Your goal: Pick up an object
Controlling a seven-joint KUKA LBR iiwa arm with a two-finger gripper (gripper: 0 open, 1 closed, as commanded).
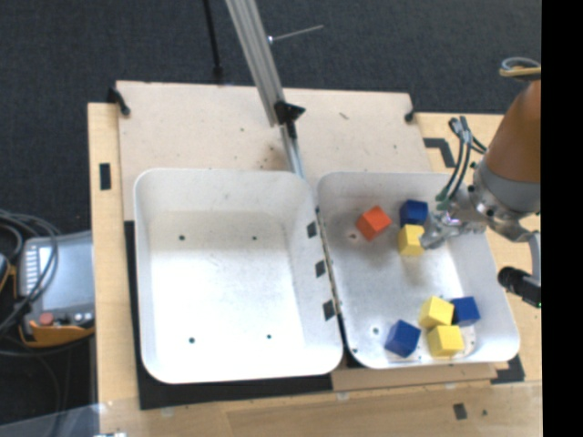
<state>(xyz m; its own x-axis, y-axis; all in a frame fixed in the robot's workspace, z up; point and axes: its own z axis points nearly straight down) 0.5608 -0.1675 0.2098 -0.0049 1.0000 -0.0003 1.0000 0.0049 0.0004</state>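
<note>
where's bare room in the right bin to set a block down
Free: the right bin's floor between the orange cube above and the lower blue cube. Crowded: the top, with a yellow cube, a blue cube and the gripper; also the bottom-right cluster.

A pale wooden bench [205, 126] sits on dark carpet [82, 35] and bears two shallow white bins — the left bin [228, 276] and the right bin [360, 198] — touching along their inner edges. A slanted aluminium rail [255, 48] rises from behind them. At the left edge, black cables [18, 235] lie beside a grey and orange handheld controller [55, 289]
</note>
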